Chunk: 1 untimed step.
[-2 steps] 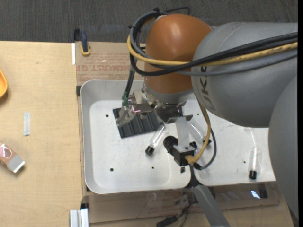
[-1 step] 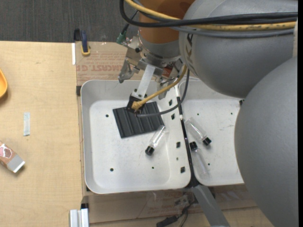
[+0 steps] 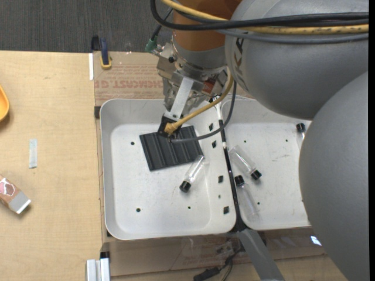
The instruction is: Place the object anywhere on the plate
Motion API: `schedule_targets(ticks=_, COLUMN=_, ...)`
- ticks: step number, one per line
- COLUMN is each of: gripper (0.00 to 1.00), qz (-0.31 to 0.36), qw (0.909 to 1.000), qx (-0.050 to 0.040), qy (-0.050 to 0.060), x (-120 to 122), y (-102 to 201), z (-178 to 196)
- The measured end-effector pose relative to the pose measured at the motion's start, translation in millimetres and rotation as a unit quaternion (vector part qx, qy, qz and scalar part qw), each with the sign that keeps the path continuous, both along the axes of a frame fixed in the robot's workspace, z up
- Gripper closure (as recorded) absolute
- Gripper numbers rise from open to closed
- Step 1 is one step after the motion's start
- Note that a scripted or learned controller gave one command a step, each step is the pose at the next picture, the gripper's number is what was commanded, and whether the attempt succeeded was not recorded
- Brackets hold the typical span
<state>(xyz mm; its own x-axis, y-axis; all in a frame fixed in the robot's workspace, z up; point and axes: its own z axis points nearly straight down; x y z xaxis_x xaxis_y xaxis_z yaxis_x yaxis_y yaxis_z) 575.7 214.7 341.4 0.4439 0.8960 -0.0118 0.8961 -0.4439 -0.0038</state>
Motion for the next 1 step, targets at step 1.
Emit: schedule_targets(ticks=1, gripper=1.00, qz=-0.067, qw=0.9977, qx=0.0023, qy=-0.003, x=73.7, y=-21.9, z=-69.8)
